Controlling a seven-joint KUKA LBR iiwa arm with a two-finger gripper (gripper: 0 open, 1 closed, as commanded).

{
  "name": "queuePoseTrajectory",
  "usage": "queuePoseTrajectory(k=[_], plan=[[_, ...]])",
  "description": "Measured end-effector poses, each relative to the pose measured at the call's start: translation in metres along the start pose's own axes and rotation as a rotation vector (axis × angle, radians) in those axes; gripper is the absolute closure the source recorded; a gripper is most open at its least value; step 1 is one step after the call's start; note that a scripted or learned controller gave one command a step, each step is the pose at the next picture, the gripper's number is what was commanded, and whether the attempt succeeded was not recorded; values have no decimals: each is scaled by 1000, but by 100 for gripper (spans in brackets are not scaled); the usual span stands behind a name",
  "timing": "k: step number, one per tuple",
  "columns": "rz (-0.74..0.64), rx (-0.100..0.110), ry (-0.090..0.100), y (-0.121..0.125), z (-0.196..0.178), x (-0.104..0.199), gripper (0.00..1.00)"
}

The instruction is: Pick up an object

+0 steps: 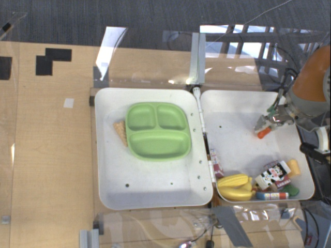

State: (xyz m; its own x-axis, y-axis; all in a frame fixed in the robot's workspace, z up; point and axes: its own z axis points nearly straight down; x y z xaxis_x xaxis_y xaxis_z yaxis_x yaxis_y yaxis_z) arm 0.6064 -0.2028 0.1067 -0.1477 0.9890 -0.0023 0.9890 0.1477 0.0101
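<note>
The yellow bananas [235, 186] lie at the right bin's [232, 133] near edge. Farther back the gripper [269, 123] is down in that bin, an orange piece [262, 133] at its tips — grip unclear. The arm [313, 81] is cut off at the right.

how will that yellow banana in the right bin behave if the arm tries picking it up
The curved yellow toy banana looks smooth and glossy, so it may slip in a grasp. Its rounded body could roll or pivot when nudged. It lies against the right white bin's front corner, which probably hampers access.
</note>
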Motion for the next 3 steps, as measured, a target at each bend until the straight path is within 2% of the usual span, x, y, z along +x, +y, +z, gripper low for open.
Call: queuePoseTrajectory(k=[1, 2, 3], plan=[[55, 5, 1, 2, -108, 93, 100], [-3, 8, 2, 9, -12, 66, 100], [398, 7, 1, 32, -78, 149, 100]])
